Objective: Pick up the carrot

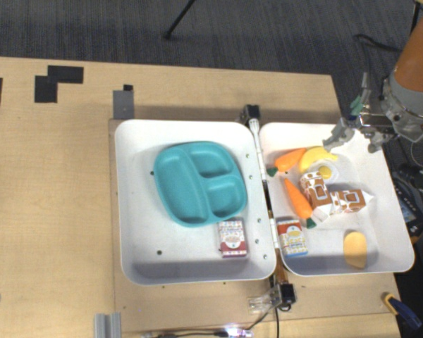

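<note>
Carrot in right bin, tip under cartons, hand state unclear, arm cropped.

Dark grey carpet runs across the top of the frame, a thin black pole slanting over it. Below, the pale wooden bench fills the left, black tape marks upper left.

Two bins, two carrots, two small cartons, one teal tray.

Bright, even overhead light; soft shadows.
</note>
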### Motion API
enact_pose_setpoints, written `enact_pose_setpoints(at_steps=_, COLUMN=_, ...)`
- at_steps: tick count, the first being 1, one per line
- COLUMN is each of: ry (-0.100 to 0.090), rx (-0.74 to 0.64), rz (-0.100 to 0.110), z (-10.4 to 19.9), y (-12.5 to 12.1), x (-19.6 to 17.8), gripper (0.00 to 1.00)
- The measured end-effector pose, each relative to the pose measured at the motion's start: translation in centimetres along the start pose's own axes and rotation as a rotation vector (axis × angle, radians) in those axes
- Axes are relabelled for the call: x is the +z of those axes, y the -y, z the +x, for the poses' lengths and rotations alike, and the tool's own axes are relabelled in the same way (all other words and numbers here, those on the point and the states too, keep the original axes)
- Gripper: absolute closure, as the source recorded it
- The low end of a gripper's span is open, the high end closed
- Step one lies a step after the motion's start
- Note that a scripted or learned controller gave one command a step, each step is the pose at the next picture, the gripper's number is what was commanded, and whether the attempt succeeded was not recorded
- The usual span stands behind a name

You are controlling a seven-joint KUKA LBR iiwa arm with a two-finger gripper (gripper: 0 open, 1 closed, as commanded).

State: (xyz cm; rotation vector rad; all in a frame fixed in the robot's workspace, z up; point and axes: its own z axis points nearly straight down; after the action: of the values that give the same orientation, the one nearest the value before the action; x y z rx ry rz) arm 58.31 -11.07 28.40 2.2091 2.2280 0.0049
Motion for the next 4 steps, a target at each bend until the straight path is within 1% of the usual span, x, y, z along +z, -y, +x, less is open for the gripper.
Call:
enact_pose_setpoints(at_steps=1, ry=-0.004, rx=0.087, rz=0.01, z=5.7, y=1.1, x=10.3, gripper=0.0)
enact_pose_setpoints(at_steps=2, ry=0.001, rx=0.241, rz=-0.012, z=2.7, y=5.6, x=17.8, gripper=0.0)
enact_pose_setpoints(at_steps=3, ry=-0.001, rx=0.24, rz=-0.003, z=2.9, y=5.8, x=17.1, gripper=1.0)
enact_pose_setpoints(at_steps=4, ry=-0.006, rx=0.239, rz=-0.005, z=9.8, y=0.5, x=9.5, gripper=1.0)
